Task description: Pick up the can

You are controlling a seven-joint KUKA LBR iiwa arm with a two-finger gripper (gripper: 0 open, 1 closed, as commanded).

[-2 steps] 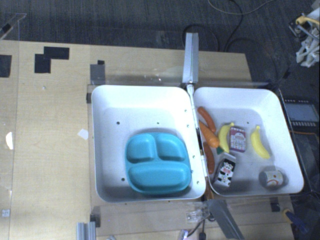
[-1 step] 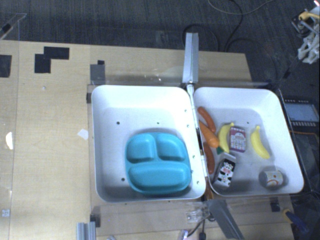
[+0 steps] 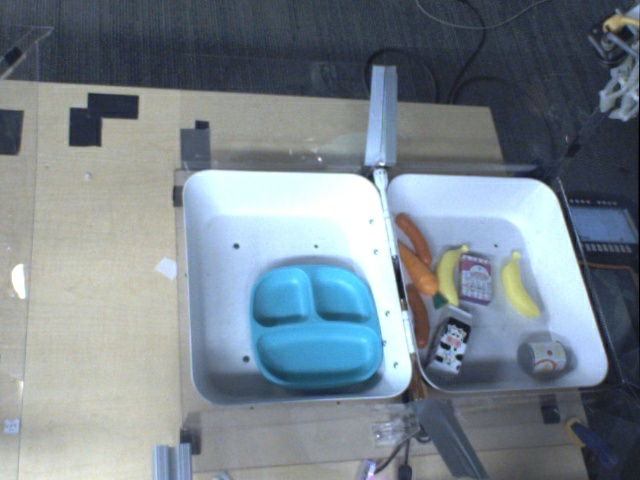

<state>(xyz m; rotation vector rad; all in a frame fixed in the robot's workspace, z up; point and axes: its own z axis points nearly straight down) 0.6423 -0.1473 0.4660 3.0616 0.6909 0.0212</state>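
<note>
Toward the near right corner of the right bin (image 3: 560,208) sits the can (image 3: 543,356), a short grey cylinder that seems to lie with one round end turned up toward the camera, though its exact pose is hard to read. It is close to the bin's front wall and apart from its neighbours. A banana (image 3: 520,286) lies just behind it, a cow-patterned carton (image 3: 452,346) is off to its left, and a dark red packet (image 3: 476,278) and a second banana (image 3: 449,273) lie further in. Orange sausage-like pieces (image 3: 413,240) line the divider side. The left bin (image 3: 210,268) holds a blue divided tray (image 3: 315,328). Whether the gripper's jaws are released or clenched cannot be told from this picture. The pick looks not yet begun. The main risk is the corner: a descent aimed slightly too far forward or right would likely strike the sloping wall before closing on the can. If the can is on its side, a grip across the curved body could squeeze it out and send it rolling toward the banana. A grip placed off centre could tip it. The red packet also has a can-like look from above, so a mistaken target is possible.
</note>
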